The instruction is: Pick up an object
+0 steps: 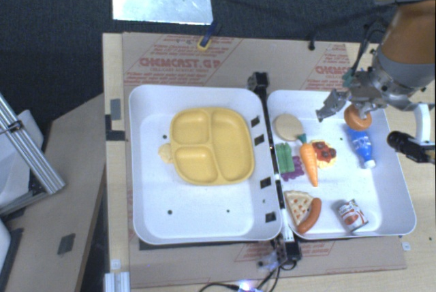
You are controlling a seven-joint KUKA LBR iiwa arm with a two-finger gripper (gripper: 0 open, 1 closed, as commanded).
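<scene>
Nearest the camera, at the front of the right bin (402, 212), a small can (351, 214) lies on its side, with a pizza slice (297, 203) and a sausage (310, 214) touching each other by the front left corner. Further in, a carrot (310, 162) lies lengthwise, with a yellow and red toy (325, 152) just beside it on the right and a green piece (283, 157) and purple grapes (296, 168) on its left, against the divider. A blue bottle (361, 148) lies near the right of the bin, and a pale round cookie (288, 126) rests toward the back left. In the left bin (146, 168) a yellow sectioned plate (208, 146) sits near the middle. At the back of the right bin the gripper (346, 105) hangs from the grey arm, its fingers spread and gripping nothing, with an orange ball (357, 118) just under and beside it. Both bins stand on the desk (170, 59).
</scene>
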